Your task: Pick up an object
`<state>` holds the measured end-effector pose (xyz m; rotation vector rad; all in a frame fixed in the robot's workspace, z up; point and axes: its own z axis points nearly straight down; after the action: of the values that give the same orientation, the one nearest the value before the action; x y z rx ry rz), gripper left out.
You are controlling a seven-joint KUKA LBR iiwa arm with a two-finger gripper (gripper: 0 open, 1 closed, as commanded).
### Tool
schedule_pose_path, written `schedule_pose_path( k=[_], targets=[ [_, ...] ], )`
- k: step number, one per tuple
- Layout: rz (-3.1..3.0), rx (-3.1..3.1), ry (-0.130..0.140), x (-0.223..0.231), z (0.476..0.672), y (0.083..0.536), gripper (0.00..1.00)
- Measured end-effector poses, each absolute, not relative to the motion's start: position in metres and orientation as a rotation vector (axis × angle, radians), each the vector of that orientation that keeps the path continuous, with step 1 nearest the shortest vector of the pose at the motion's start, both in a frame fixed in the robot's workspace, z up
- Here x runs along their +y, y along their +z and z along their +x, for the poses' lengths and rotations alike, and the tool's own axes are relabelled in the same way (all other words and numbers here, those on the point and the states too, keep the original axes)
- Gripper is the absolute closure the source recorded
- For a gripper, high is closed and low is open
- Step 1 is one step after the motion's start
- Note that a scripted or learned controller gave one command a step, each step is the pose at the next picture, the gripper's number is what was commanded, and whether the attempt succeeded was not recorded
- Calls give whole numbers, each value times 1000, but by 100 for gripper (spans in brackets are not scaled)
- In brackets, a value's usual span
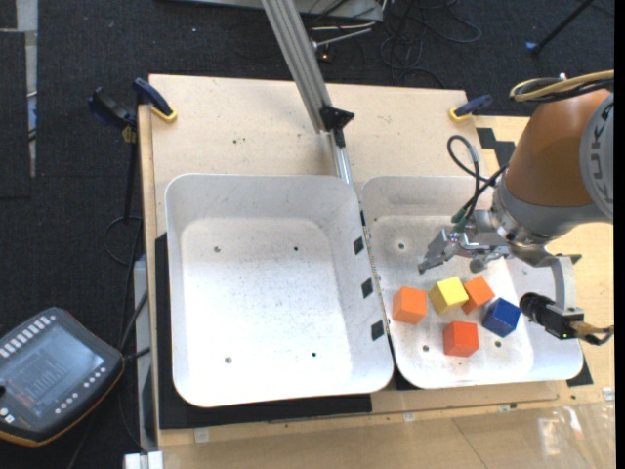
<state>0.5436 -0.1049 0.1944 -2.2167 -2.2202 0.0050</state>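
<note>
Several small blocks lie in the right bin [547,364]: an orange one [410,304], a yellow one [450,294], a second orange one [479,290], a blue one [502,317] and a red-orange one [461,339]. My gripper [439,251] hangs over the middle of this bin, just behind the yellow block and apart from every block. It stands open with nothing between its fingers. The grey and orange arm comes in from the right and hides part of the bin's right side.
The left bin [186,262] sits beside the right one, and the two share a raised divider [366,262]. A slanted metal pole [298,52] ends at the back of that divider. Clamps [156,101] hold the board's far corners. A teach pendant [49,374] lies at lower left.
</note>
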Motion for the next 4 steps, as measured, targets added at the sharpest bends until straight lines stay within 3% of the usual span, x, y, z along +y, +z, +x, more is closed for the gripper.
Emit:
schedule_pose_path(
  k=[1,2,3,4],
  targets=[
    [-2222,-2221,0,-105,545,197,0],
    [-2221,-2219,4,-108,540,135,0],
    [-2237,-2239,-22,-110,548,123,0],
    [-2240,-2239,-22,-110,548,131,100]
  ],
)
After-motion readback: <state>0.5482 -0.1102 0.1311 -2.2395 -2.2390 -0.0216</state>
